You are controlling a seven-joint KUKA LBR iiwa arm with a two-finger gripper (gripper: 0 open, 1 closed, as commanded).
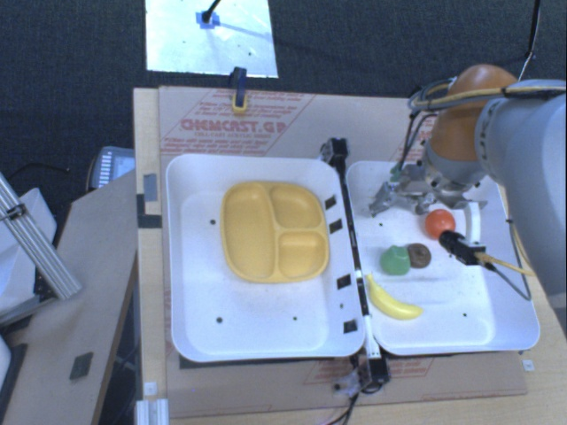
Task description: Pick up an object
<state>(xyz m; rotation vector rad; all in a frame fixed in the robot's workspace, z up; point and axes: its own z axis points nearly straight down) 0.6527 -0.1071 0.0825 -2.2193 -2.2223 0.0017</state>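
Presently the gripper [416,195], finger state indeterminable, is poised beside the orange ball [438,223], which could be knocked rolling.

Yellow tray [273,232] in left bin [190,264]; banana [392,298], orange ball [438,223] in right bin [496,326].

A yellow plastic plate with three compartments [273,231] lies flat in the left shallow white bin [190,321]. Beyond the bins, a yellow clamp [239,94] grips the far edge of the brown printed cardboard sheet [230,124] beneath them.
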